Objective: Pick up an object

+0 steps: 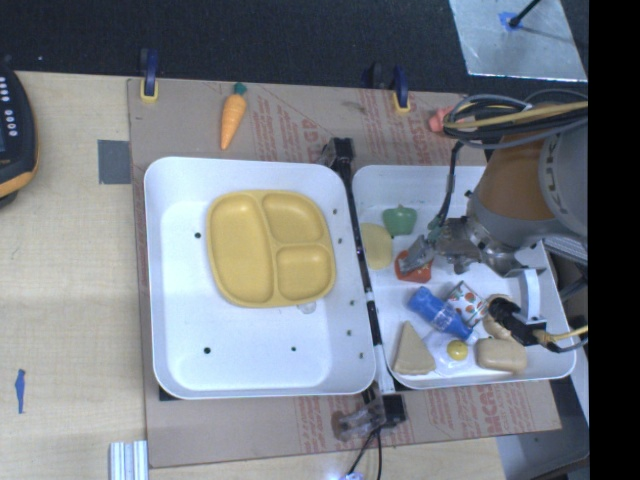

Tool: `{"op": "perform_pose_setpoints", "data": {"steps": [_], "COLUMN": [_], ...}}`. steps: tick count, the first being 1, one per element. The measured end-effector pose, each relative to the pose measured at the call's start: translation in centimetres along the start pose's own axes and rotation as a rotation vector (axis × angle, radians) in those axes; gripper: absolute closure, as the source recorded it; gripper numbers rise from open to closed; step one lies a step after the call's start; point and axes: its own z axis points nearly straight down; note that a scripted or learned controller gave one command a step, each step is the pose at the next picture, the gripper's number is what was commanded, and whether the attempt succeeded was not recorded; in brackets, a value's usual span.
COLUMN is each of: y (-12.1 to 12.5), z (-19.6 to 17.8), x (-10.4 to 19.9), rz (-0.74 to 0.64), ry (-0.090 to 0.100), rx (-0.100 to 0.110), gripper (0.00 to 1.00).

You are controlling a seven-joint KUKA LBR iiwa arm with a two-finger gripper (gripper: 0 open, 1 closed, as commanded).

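My gripper [428,250] is low over the right bin [560,372], reaching in from the right. Its tip is right at a small red object [410,265] in the middle of that bin, and the view does not reveal whether the object is gripped. Close by lie a green pepper-like toy [400,218] and a pale yellow piece [376,246]. Nearer the front are a blue bottle [434,308], a colourful packet [466,299], a tan wedge [410,351], a little yellow ball [457,349] and a beige bread-like piece [500,355].
The left bin [180,348] holds a yellow divided plate [270,246]. A toy carrot [232,116] lies on the board behind the left bin. The arm's grey body and cables cover the right bin's back right corner.
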Motion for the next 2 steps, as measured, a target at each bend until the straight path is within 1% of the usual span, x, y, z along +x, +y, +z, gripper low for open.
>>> {"op": "perform_pose_setpoints", "data": {"steps": [1,2], "y": [0.3,0.3], "z": [1.1,0.0], "x": [2.3,2.1], "rz": [-0.003,-0.001], "ry": [0.002,0.001], "rx": [0.001,0.001], "gripper": [0.00,1.00]}}
